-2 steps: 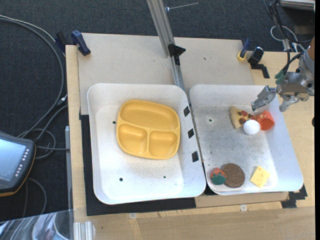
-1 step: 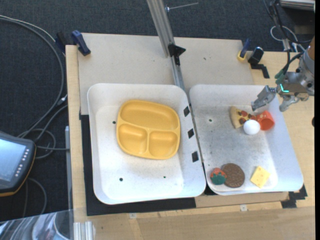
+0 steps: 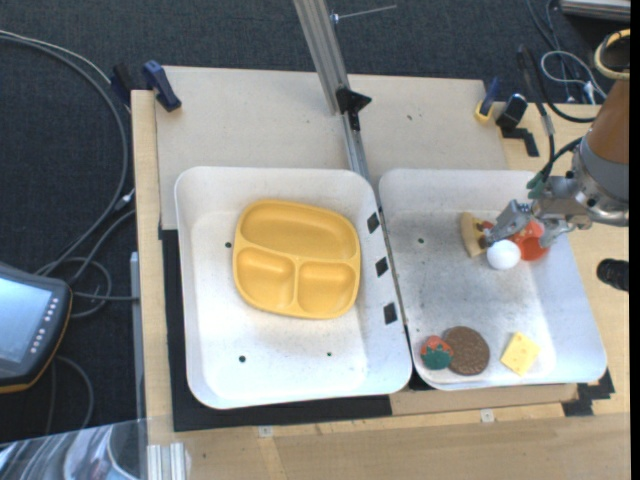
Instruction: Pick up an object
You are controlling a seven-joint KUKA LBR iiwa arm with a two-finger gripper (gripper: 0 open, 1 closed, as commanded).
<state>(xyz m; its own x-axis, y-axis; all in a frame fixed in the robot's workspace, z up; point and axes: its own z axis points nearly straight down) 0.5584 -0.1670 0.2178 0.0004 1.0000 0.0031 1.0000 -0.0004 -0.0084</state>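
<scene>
Orange-red toy (image 3: 533, 240) and white ball (image 3: 503, 255) crowd the gripper (image 3: 528, 223), whose opening cannot be told; it may nudge the ball away.

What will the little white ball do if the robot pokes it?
The white ball looks round and smooth, so it would probably roll away across the flat floor of the right bin. It may slip out of a pinch, too. The raised bin wall would likely stop it.
</scene>
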